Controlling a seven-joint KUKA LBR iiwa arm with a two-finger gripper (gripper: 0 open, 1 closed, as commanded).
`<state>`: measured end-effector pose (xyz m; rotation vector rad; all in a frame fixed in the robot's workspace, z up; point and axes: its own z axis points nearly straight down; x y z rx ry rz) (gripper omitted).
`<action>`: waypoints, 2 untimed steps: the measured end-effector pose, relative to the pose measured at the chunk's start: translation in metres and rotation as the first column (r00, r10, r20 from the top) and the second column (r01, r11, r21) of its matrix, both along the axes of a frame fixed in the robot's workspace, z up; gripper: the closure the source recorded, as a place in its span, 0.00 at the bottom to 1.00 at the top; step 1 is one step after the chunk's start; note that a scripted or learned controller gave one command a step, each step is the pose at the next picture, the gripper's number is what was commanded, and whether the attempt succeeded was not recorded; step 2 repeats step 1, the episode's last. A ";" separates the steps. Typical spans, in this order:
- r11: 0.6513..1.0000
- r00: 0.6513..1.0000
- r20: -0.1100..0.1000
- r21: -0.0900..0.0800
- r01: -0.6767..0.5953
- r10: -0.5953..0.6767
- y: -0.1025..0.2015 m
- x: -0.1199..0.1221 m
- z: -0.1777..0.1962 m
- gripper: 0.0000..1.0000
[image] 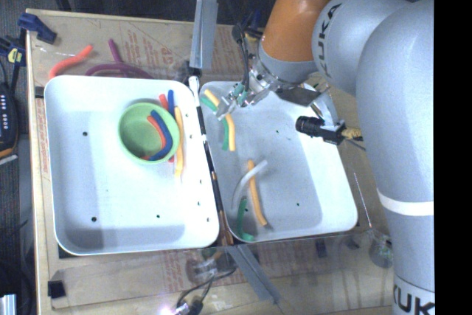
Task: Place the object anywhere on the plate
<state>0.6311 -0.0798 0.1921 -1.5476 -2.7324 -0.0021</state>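
The arm (369, 85) runs off the top, right and bottom edges and covers the far right corner of the right bin (295, 188). The gripper (237, 96) is small and blurred; its finger spacing cannot be read. In the green plate (150, 132), red and blue strips (158, 125) overlap, partly hiding one another. Bench clutter at left is cut off.
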 end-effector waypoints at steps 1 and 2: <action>1.000 1.000 0.001 0.000 0.000 0.000 0.000 0.000 0.000 0.00; 1.000 1.000 0.001 0.000 0.000 0.000 0.000 0.000 0.000 0.00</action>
